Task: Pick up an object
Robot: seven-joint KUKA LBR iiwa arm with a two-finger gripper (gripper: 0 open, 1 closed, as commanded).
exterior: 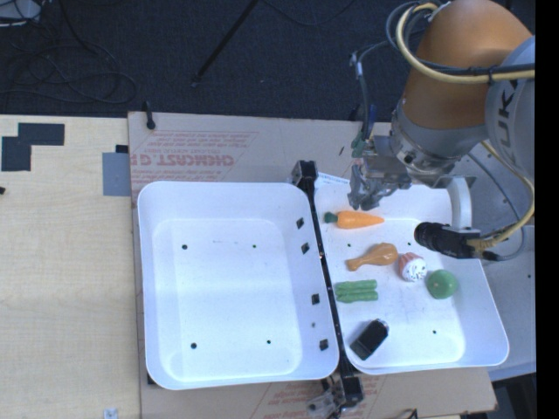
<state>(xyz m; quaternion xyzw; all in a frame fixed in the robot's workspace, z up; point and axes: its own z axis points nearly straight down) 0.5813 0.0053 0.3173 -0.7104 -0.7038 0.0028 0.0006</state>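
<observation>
The gripper (367, 201) is hovering just at 12 o'clock of the carrot (359, 220) in the right bin (489, 339); its finger state cannot be told. Descending squarely across the carrot's narrow width looks wisest.

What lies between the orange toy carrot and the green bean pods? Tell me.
In the camera view, a tan drumstick-shaped toy lies between the orange toy carrot and the green bean pods, apart from both.
</observation>
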